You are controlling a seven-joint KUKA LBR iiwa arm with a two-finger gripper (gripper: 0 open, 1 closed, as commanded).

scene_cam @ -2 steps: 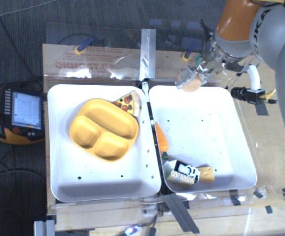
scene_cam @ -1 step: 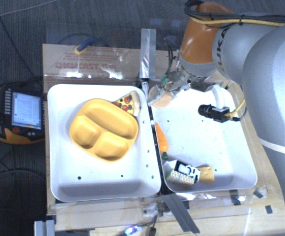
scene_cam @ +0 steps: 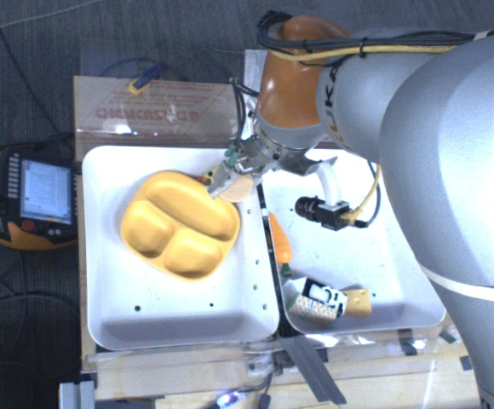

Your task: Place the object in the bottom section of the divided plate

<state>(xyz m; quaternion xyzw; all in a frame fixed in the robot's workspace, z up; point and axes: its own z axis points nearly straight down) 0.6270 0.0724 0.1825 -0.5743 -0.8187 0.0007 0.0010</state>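
The plate (scene_cam: 180,223), yellow and divided, sits in the left bin (scene_cam: 111,313), toward its far right. I see my gripper (scene_cam: 227,177) at the plate's far right rim, near the wall between the bins. A pale tan piece (scene_cam: 239,188) lies right at its tip, but I cannot tell whether the fingers are apart or clamped on it. In the right bin (scene_cam: 400,305) a carrot (scene_cam: 279,239) lies along the left wall, and a black-and-white box (scene_cam: 324,295) and a tan block (scene_cam: 358,302) rest at the near edge.
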